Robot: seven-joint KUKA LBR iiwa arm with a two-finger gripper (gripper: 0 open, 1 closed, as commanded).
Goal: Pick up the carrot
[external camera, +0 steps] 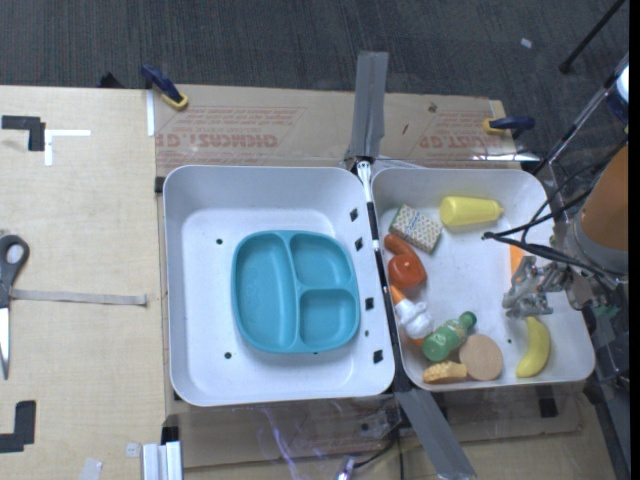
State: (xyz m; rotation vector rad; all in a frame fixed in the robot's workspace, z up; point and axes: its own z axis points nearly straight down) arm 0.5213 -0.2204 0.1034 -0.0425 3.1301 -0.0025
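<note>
An orange piece that looks like the carrot [515, 259] lies near the right side of the right bin [455, 175], mostly covered by the gripper and cables. My gripper [524, 299] hangs low over the bin floor just below that piece and above the banana [536, 349]. Nothing is visibly held in it.
The right bin also holds a yellow pepper [469, 211], a cracker block [416, 228], a red tomato-like piece [405, 267], a white item [411, 318], a green bottle [447, 337], a tan disc [481, 357] and a bread piece [444, 372]. A teal divided plate [296, 291] sits in the left bin [190, 268].
</note>
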